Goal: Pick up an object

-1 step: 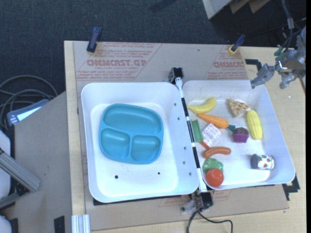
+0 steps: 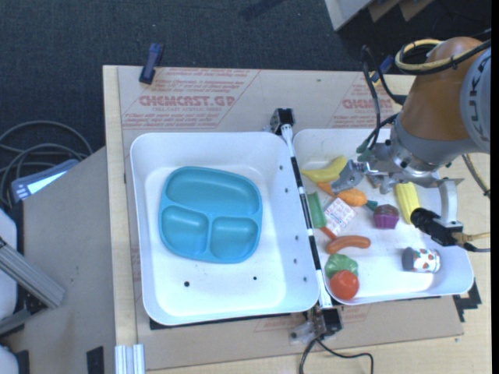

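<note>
gripper (image 2: pixel 352 176) low over right bin (image 2: pixel 456 275), near its upper left, touching or just above banana (image 2: pixel 326 170) and carrot (image 2: pixel 352 197); cannot tell its state. left bin (image 2: pixel 148 209) holds blue divided tray (image 2: pixel 210 213). right bin: corn (image 2: pixel 406 199) right of gripper, sausage (image 2: pixel 348 244), tomato (image 2: pixel 344 284) at front, purple piece (image 2: pixel 385 216), small white packet (image 2: pixel 338 211).

Two bins sit side by side. The left bin (image 2: pixel 148 232) holds a divided tray (image 2: pixel 210 213). The right bin (image 2: pixel 448 279) holds toy foods, with the gripper (image 2: pixel 352 176) above its far left part.
</note>
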`<state>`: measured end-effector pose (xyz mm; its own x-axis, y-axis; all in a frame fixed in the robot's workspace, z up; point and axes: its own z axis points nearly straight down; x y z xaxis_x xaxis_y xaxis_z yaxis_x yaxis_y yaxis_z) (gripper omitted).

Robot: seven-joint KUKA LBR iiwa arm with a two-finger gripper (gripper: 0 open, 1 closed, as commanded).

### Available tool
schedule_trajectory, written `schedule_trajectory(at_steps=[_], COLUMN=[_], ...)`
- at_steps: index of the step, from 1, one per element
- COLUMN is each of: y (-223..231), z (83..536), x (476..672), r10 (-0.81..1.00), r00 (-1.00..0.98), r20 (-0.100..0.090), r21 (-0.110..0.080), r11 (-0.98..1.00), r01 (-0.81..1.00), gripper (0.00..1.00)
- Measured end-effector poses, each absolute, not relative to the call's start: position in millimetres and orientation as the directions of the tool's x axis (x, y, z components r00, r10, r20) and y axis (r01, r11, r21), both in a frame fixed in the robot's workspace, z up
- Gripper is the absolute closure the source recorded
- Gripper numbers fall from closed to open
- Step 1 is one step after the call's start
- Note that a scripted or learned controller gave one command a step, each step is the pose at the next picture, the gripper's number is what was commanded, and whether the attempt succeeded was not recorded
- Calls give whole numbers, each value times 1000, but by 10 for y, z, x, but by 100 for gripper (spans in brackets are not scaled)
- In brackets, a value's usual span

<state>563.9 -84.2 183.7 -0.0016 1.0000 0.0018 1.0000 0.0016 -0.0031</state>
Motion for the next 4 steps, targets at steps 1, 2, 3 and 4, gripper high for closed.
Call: schedule_trajectory(at_steps=[1,2,3,4], y=[-1019,-938,-941,-493], z=[873,852,950,2399], x=[5278,6276,6278,5707], r10=[1000,1000,1000,1000], r00=[0,-1,-1,-1], r20=[0,0,-1,0], r21=[3,1,2,3], r11=[0,1,1,1], r01=[1000,1000,1000,1000], gripper=[0,0,100,100])
